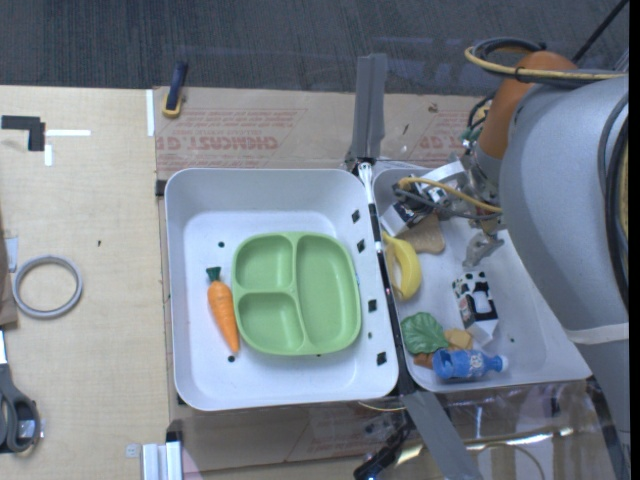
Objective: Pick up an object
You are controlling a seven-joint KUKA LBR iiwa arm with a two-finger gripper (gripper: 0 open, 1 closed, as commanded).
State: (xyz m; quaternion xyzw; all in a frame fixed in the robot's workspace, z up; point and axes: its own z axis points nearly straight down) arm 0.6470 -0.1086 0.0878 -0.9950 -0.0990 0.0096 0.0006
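The grey arm (570,198) looms over the right bin (535,353), its gripper (482,253) lowered near the bin's centre; whether it is parted or closed cannot be told. In the left bin (190,318), a green divided plate (297,293) sits beside a carrot (223,311). A banana (405,265) lies just left of the gripper, a blue bottle (467,365) nearer the front.

A pale wooden bench (80,368) meets dark grey carpet (250,18) at the top, under even light.

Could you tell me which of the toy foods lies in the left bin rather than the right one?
The carrot, beside the green plate; the banana lies in the right bin.
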